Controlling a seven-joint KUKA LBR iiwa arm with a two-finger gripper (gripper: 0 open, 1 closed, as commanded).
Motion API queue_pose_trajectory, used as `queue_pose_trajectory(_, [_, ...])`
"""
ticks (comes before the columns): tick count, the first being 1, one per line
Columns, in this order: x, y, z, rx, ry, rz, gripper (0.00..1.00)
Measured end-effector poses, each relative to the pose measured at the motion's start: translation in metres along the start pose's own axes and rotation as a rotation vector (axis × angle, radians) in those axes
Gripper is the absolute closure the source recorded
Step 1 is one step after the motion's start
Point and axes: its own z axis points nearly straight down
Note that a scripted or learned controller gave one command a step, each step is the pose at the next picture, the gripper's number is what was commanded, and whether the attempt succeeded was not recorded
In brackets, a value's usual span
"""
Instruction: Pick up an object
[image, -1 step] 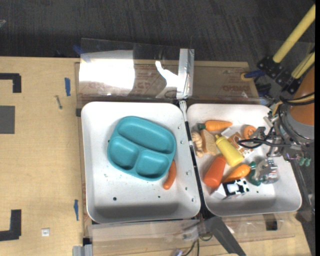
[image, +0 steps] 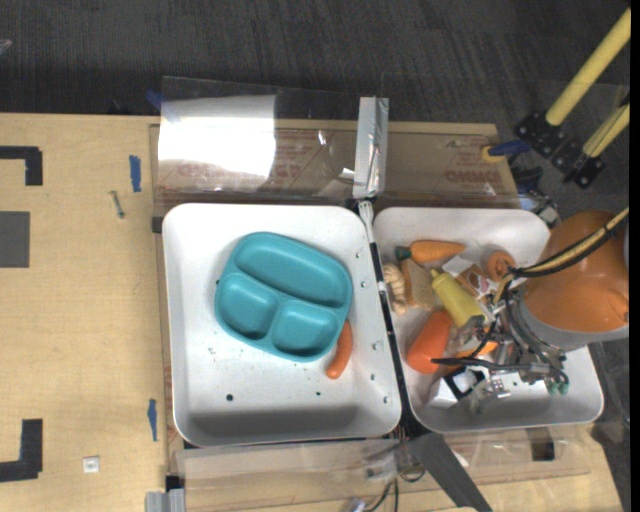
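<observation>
Low in the right bin (image: 585, 405), the tool (image: 497, 372) sits among cluttered toys; its grip I cannot tell. Just beside it lies a yellow bottle (image: 457, 299), probably light, stiff, slick; take it mid-body

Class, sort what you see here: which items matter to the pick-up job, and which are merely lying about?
Job:
end effector, low in the right bin
yellow bottle
carrot
orange piece

Lying about:
left bin
teal divided tray
small carrot beside the tray
</observation>
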Motion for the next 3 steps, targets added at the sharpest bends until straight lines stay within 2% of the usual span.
queue_pose_trajectory(1, [-0.034,0.025,0.0,0.001,-0.003,-0.212,0.0])
queue_pose_trajectory(2, [-0.037,0.027,-0.012,0.003,-0.013,-0.215,1.0])
queue_pose_trajectory(3, [-0.105,0.013,-0.18,0.001,-0.006,-0.181,1.0])
